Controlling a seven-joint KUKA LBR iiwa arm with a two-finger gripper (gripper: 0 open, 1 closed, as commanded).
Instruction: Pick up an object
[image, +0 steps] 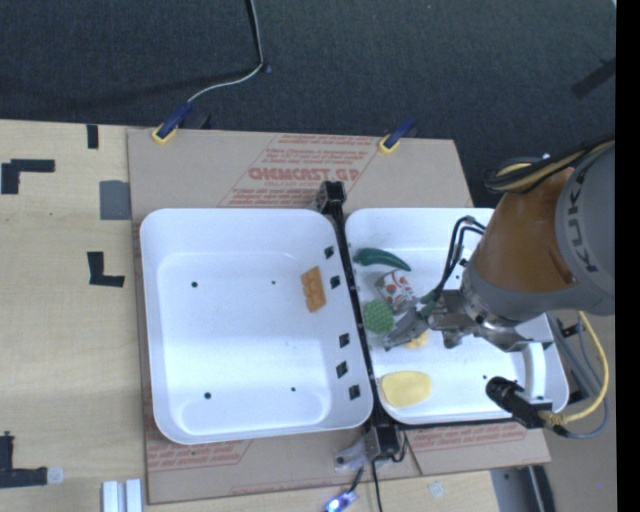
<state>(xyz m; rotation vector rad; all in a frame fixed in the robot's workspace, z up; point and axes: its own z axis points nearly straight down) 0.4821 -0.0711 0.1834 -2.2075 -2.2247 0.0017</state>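
Left bin (170, 300): wide open floor, just one orange waffle-like piece (314, 289) lying flat near its right wall, upper half. Plenty of room on every other side of it

Right bin (470, 402): crowded. Objects are bunched against the divider (343, 290) between the two bins:
- dark green curved piece (381, 258) at the top, close to the divider
- red/white patterned item (396, 288) just below it
- round green textured object (378, 316) below that, nearly touching the divider
- small yellow bit (417, 340) by the gripper tip
- pale yellow oval (405, 387) near the front wall, apart from the cluster, bare floor around it

Arm comes in from the right and covers most of the right bin's right half; orange band and grey wrist sit over the far side. Gripper (404, 331) points left toward the cluster, low, tip beside the green textured object and the yellow bit. Can't tell how far the fingers are spread, or whether anything is between them; they blur into the clutter

Bins sit on cardboard (300, 170), clamped at the back corners
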